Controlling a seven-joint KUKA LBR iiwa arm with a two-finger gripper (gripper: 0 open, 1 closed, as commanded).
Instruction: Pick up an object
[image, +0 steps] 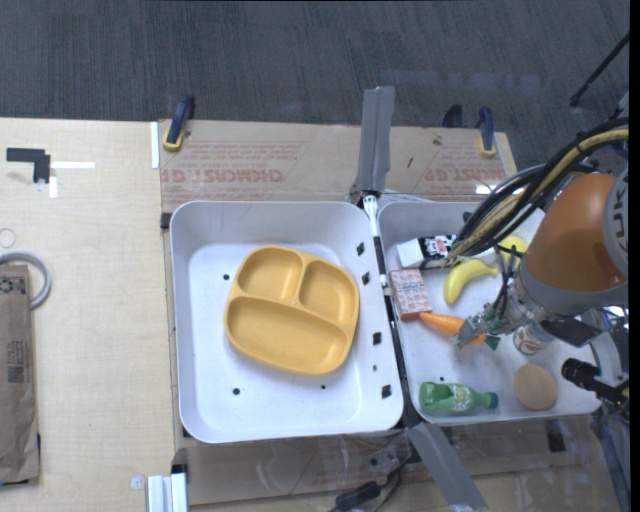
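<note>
My gripper (478, 331) hangs low over the middle of the right bin (497, 410), at the right end of an orange carrot (441, 322). The carrot lies flat on the bin floor and the gripper covers its right tip. Whether they touch is unclear. A yellow banana (462, 276) lies just behind the carrot. A pink box (409, 292) sits to the carrot's left. A green bottle (455, 398) lies on its side along the front wall. A round tan object (535, 386) rests at the front right.
The left bin (190, 330) holds a yellow divided plate (292, 308). A black-and-white packet (436, 247) lies at the back of the right bin. A small red-and-white can (527, 342) stands just right of the gripper. The arm and its cables cover the bin's right side.
</note>
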